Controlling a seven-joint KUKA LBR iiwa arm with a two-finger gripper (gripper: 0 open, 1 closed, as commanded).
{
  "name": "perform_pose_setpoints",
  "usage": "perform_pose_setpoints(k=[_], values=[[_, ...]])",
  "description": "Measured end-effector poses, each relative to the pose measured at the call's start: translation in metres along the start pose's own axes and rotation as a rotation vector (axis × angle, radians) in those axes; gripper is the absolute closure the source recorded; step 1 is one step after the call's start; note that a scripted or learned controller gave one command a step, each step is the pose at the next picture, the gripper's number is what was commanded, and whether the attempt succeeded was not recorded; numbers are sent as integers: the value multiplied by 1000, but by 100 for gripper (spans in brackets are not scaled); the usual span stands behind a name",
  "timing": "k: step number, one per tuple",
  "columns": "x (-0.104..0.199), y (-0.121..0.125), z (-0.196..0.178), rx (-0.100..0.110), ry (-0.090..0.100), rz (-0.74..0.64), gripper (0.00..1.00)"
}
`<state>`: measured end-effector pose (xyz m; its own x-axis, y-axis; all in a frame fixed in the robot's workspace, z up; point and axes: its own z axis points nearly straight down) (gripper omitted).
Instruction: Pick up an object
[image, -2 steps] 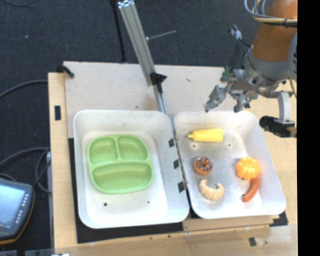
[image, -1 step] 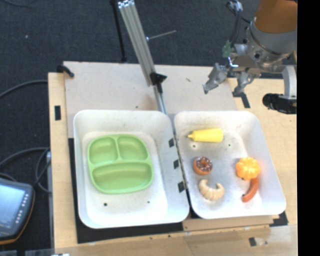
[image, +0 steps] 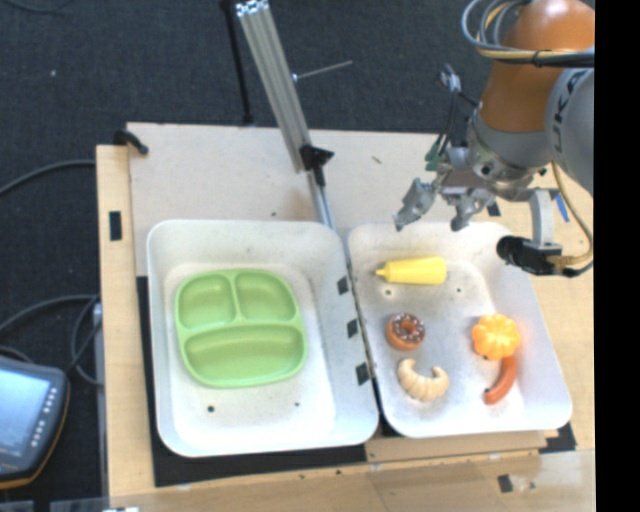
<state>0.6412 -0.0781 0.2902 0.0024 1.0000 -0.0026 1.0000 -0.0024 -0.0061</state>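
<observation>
Gripper (image: 434, 211) hanging above the far rim of the right bin (image: 540, 395), fingers spread wide, nothing between them. Five toy foods in that bin: one yellow corn cob (image: 412, 271) nearest the gripper, one chocolate doughnut (image: 406, 330), one croissant (image: 423, 381), one orange pumpkin (image: 496, 336) touching one red chilli (image: 501, 380). One green three-compartment tray (image: 240, 327) in the left bin (image: 165, 250).

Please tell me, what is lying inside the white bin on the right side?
Inside the right bin lie a yellow corn cob, a doughnut, a croissant, an orange pumpkin and a red chilli. Anything beneath them stays hidden.
</observation>
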Motion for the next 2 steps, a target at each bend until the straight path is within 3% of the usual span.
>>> perform_pose_setpoints(k=[1,2], values=[[4,15,71,0,1,-5,0],[-45,-45,95,-1,0,4,0]])
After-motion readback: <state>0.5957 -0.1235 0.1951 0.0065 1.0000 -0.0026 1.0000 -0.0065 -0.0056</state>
